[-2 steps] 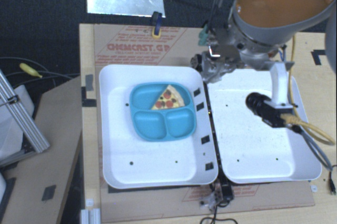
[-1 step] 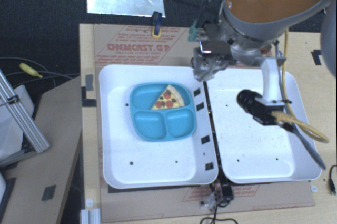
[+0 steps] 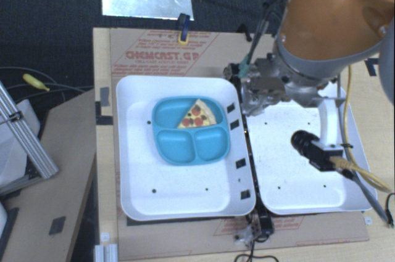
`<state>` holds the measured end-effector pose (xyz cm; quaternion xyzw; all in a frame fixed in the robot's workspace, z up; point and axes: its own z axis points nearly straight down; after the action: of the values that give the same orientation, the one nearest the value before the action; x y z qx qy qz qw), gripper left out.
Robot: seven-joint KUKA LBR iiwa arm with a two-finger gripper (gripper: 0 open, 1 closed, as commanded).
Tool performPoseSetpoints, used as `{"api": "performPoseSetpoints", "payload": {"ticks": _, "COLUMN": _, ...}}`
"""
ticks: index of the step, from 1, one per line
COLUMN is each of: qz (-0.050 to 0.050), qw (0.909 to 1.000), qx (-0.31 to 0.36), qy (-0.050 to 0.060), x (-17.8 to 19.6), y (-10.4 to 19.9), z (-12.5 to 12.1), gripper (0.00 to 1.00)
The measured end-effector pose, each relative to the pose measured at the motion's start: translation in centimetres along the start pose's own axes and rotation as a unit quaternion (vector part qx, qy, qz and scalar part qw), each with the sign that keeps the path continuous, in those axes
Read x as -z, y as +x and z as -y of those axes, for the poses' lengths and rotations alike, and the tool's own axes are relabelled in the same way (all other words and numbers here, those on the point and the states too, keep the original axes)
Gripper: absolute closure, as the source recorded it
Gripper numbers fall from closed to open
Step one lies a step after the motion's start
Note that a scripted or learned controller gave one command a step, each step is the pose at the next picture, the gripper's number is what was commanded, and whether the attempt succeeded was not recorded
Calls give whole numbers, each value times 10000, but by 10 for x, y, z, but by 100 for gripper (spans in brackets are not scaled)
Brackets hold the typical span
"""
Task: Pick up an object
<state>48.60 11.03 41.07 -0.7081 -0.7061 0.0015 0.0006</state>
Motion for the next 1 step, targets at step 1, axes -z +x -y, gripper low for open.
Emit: {"api": "performPoseSetpoints", "payload": {"ticks": 1, "qz": -10, "qw": 10000, "qx": 8, "qy": -44, "x": 36, "y": -24, "z": -1, "gripper": 100}}
